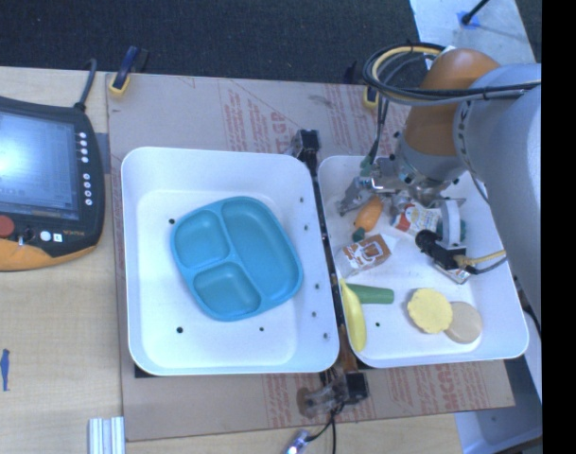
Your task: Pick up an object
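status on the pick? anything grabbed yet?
Done: the arm has reached over the right bin, with the pincer low among the items at its far end, beside the orange piece. In hand: nothing visibly gripped. Left: the grasp and lift. The blue tray sits in the left bin.

A divided plate (pixel 235 270) lies in the left bin (pixel 146 339). Right of that bin, touching it, the right bin (pixel 500 339) holds small food items. Left of the left bin, a control pendant (pixel 37 192) rests on the bench (pixel 42 348).
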You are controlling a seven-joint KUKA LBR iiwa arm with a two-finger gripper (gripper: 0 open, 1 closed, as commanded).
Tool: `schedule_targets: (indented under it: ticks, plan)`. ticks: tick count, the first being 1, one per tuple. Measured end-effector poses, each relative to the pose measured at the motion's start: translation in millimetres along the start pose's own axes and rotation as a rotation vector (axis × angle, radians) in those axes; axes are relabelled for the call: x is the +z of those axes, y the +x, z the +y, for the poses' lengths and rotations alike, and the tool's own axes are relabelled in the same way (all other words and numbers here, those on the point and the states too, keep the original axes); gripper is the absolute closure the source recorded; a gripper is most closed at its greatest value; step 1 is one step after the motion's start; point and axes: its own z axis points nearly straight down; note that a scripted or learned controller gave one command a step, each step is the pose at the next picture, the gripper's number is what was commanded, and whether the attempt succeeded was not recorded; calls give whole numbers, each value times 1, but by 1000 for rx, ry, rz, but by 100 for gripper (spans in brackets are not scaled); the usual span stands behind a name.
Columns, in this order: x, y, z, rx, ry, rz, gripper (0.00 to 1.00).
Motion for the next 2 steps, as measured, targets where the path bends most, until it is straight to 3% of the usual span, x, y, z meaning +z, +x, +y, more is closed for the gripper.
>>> schedule_targets:
  ticks: [1,2]
  plan:
    - [0,-1,-21,0,0,0,0]
    - [-9,-2,-22,1,8,-1,100]
